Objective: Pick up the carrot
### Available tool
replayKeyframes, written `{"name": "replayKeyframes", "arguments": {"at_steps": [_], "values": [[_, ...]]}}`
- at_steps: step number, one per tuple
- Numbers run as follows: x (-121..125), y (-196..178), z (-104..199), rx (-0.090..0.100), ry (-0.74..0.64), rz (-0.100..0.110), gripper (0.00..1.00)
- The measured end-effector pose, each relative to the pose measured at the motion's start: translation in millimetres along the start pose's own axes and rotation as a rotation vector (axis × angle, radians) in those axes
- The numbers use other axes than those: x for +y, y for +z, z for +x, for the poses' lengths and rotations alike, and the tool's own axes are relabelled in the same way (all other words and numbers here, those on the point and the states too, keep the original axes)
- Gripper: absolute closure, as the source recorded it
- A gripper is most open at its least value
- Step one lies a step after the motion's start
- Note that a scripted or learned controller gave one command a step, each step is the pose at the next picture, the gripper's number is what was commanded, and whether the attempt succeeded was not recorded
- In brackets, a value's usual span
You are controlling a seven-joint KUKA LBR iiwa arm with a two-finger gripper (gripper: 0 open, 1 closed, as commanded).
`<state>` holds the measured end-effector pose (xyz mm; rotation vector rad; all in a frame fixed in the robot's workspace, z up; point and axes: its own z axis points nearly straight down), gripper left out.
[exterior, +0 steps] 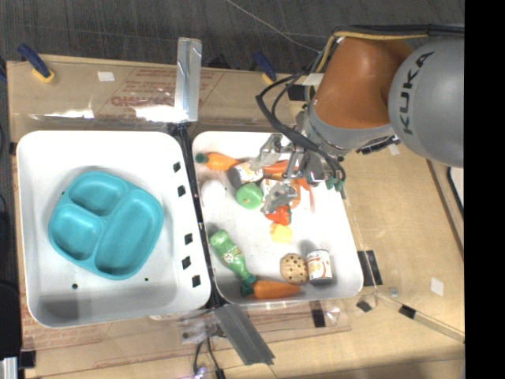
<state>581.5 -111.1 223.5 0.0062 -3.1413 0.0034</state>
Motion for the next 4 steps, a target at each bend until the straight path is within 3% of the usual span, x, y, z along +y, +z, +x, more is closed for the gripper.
{"name": "replayKeyframes", "arguments": {"at_steps": [1,2,3,4], "values": [[7.1,127.7,22.7,0.009,0.004,-0.003,0.00],[13.8,129.6,84.3,-0.012,-0.053,-0.001,0.00],[13.6,119.7,83.3,-0.012,-0.061,0.002,1.00],[20.3,-81.2,74.3,-0.012,-0.235,0.003,1.00]]}}
